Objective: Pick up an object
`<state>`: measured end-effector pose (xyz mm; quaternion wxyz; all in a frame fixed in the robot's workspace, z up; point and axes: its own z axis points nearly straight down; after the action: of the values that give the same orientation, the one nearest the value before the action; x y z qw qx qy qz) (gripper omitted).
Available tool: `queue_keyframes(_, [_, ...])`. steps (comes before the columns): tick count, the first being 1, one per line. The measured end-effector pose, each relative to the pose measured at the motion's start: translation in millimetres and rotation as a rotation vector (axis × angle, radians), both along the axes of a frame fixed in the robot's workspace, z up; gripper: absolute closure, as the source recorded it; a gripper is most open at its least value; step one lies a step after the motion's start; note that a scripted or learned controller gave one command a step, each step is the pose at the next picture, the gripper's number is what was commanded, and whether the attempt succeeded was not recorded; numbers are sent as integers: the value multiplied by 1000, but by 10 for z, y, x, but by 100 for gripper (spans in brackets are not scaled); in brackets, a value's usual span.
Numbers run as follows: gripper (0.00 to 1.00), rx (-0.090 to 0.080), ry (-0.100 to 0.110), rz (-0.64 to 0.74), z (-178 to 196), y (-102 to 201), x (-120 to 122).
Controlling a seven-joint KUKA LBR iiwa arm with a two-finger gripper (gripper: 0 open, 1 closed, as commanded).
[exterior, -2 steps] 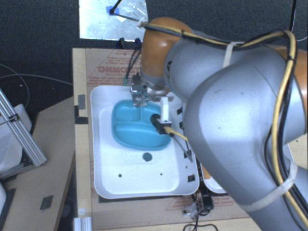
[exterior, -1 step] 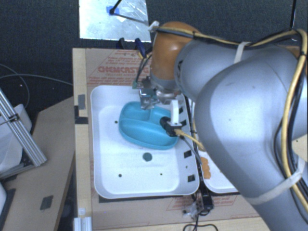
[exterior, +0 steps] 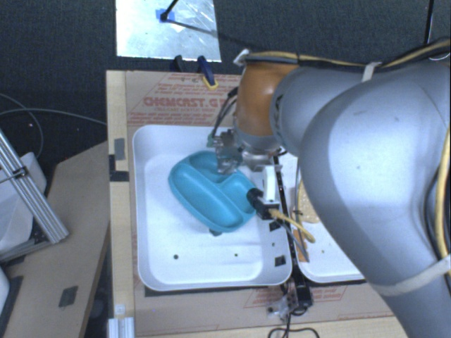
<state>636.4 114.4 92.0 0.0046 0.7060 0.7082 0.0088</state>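
A blue plastic dish (exterior: 208,192) with two hollows lies tilted in the middle of the left white bin (exterior: 158,259). My gripper (exterior: 225,162) reaches down from the orange-banded wrist and sits right at the dish's far right rim. The wrist and the big grey arm hide where the gripper meets the dish, so I cannot tell whether it has hold of it.
The arm covers most of the right bin (exterior: 331,270); a tan, speckled thing (exterior: 305,206) shows at that bin's left edge. Both bins rest on a cardboard sheet (exterior: 176,101). A blue clamp (exterior: 206,70) sits at the back, and an aluminium frame (exterior: 28,196) stands at left.
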Motion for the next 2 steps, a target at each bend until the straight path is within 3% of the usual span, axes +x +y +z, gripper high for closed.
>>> queue_keyframes(1, [100,-8,13,-10,987,-886,-496])
queue_keyframes(2, [100,-2,19,8,918,-46,-726])
